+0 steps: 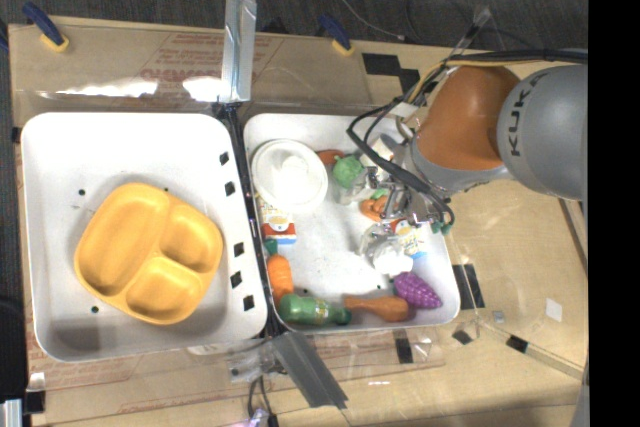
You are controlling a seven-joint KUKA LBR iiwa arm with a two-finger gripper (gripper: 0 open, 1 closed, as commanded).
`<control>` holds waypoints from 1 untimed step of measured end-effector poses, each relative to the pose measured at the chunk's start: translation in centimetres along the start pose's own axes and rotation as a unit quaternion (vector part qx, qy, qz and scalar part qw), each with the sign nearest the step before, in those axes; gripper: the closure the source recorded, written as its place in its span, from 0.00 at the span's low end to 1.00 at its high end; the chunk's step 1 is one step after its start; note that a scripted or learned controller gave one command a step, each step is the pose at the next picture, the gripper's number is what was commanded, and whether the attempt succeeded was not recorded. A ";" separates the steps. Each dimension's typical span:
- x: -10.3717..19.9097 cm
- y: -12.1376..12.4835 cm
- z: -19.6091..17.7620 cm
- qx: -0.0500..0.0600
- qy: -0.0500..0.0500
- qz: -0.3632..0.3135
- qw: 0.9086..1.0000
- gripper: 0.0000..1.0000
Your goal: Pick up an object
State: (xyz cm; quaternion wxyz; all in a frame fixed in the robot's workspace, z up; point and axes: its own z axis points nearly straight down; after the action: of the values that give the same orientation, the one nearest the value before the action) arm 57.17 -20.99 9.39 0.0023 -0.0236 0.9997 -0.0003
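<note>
Looming largest and closest to the lens, the grey arm (545, 130) with its orange band comes in from the right and bends down over the right bin (300, 127). Its pincer (392, 227) sits low among the clutter in that bin's right half, wrapped in black cables; whether it is spread or closed I cannot tell, since wrist and wiring cover it.

Working outward, a small orange piece (374, 206) and a pale, crumpled-looking item (388, 253) lie right at the pincer, and either seems the likely target. I judge the step to be the descent onto an object, with no lift begun. A green round toy (347, 171) sits just beyond, a white bowl (290, 172) toward the bin's left, and purple grapes (418, 291), a brown drumstick-like toy (377, 307), a green bottle-shaped toy (312, 311) and a carrot (279, 273) line the near wall.

Next comes a firm close on one piece, then a straight rise, since neighbours crowd so near that a sideways pull could drag them along.

Room is tight: the bin's right wall stands just beside the pincer, and the near wall is lined with toys. Barer floor lies at the bin's middle, between bowl and pincer. Across the divider, the left bin (60, 140) holds a yellow sectioned tray (148, 250), well apart from the work, with bare bench (520, 305) on the right.
</note>
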 end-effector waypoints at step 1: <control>-0.2 0.1 -1.1 0.001 -0.002 -0.002 1.000 1.00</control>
State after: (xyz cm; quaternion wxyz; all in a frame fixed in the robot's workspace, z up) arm 57.32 -20.93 10.52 0.0039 -0.0254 0.9997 -0.0008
